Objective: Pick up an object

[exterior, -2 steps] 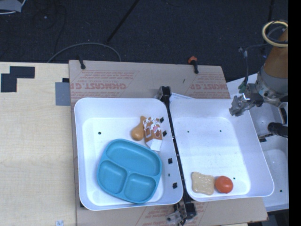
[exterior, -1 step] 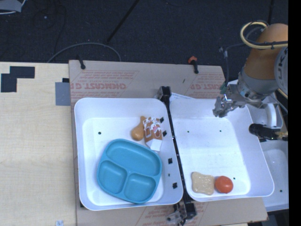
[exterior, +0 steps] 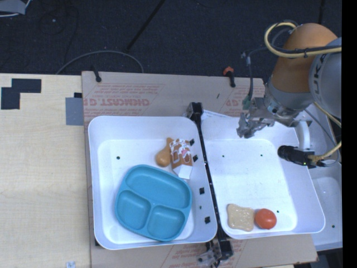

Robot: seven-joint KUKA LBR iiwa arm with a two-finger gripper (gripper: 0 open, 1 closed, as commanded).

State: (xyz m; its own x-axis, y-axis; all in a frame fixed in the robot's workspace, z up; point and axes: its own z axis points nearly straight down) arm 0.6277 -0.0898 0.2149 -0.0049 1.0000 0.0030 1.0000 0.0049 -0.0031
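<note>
While hanging over the back of the right bin (exterior: pixel 305 200), close to its far rim and nearer the black divider (exterior: pixel 202 166) than the outer wall, points downward: gripper (exterior: pixel 249 126), at the end of the grey arm (exterior: pixel 334 80) with the orange band (exterior: pixel 304 52) above the wrist. Apart or together, impossible to tell from this slant. Well apart from every loose piece. Lying at the near edge of that same bin, toward the divider: a pale beige, bread-like piece (exterior: pixel 240 217), flat on the floor. Just beside it on the right, touching or almost so: a small red-orange ball (exterior: pixel 265 219). Across the divider, in the left bin (exterior: pixel 103 166): a blue plate (exterior: pixel 153 202) with three compartments, filling the near half and lying flat. Behind the plate, against the divider side: a brown toy (exterior: pixel 164 156) with a red-and-white patterned piece (exterior: pixel 181 152) pressed to it, kind not clear. Under both bins: a brown cardboard sheet (exterior: pixel 139 94) with red print, resting on a light wooden bench (exterior: pixel 39 177).
</note>
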